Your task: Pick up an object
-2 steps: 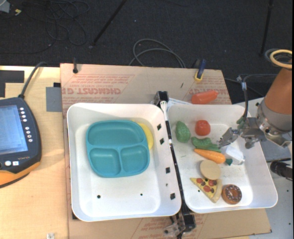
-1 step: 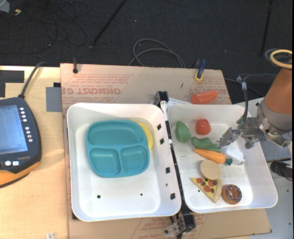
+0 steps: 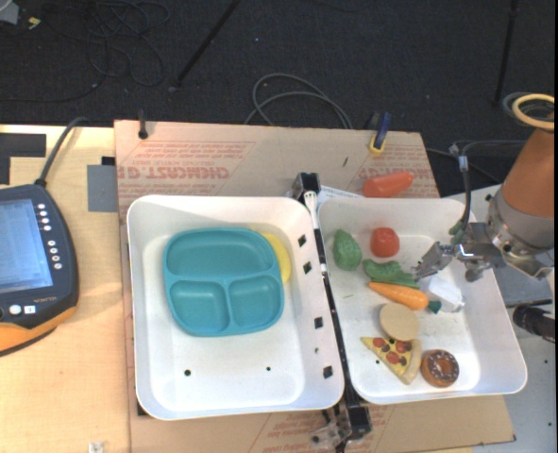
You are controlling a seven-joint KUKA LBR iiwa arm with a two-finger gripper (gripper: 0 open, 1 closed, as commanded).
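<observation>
Over the right bin, pincer hovers near the carrot, fingers spread, gripping nothing. Tomato, pizza slice, donut alongside. Left bin holds teal divided plate.

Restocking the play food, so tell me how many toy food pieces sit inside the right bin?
6: green vegetable, tomato, carrot, cookie, pizza slice, donut. The gripper may hide more.
</observation>
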